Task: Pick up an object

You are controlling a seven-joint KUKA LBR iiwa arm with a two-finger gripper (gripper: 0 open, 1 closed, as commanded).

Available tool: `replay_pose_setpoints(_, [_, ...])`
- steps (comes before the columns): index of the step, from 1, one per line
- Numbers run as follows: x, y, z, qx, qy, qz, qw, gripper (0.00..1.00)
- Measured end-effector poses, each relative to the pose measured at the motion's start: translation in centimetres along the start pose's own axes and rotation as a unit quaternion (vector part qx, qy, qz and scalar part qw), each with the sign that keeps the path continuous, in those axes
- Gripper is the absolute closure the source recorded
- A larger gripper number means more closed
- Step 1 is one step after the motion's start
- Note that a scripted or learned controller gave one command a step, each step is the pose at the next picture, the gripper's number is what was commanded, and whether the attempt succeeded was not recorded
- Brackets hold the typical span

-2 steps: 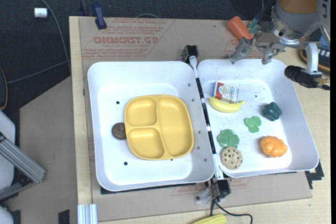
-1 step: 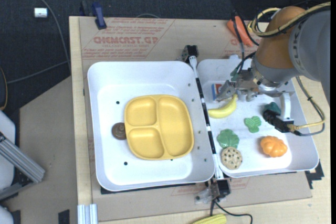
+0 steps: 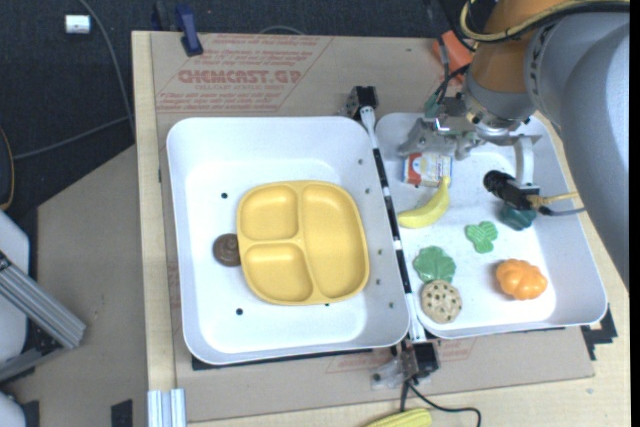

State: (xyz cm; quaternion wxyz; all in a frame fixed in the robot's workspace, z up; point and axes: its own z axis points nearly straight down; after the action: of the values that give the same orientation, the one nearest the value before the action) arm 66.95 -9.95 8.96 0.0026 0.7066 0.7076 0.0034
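Observation:
My gripper (image 3: 438,137) hangs low over the back left part of the right bin (image 3: 570,305), under the orange wrist band. Directly below it sits a small white, red and blue carton (image 3: 424,170), partly covered by the gripper. A yellow banana (image 3: 428,207) lies just in front of the carton. Whether the gripper touches the carton cannot be told.
The right bin also holds a green leafy piece (image 3: 434,263), a smaller green piece (image 3: 481,235), an orange fruit (image 3: 520,279), a cookie (image 3: 440,300) and a dark teal item (image 3: 516,213). In the left bin (image 3: 200,315) are a yellow divided plate (image 3: 300,240) and a brown disc (image 3: 226,249).

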Motion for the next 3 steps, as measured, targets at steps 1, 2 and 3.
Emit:
replay_pose_setpoints(1, [-0.6, -5.7, 0.5, 0.005, 0.000, 0.001, 1.0000, 0.00])
replay_pose_setpoints(2, [0.7, -6.3, 0.4, 0.005, 0.000, 0.001, 1.0000, 0.00])
replay_pose_setpoints(3, [-0.2, -6.2, 0.4, 0.004, 0.000, 0.001, 1.0000, 0.00])
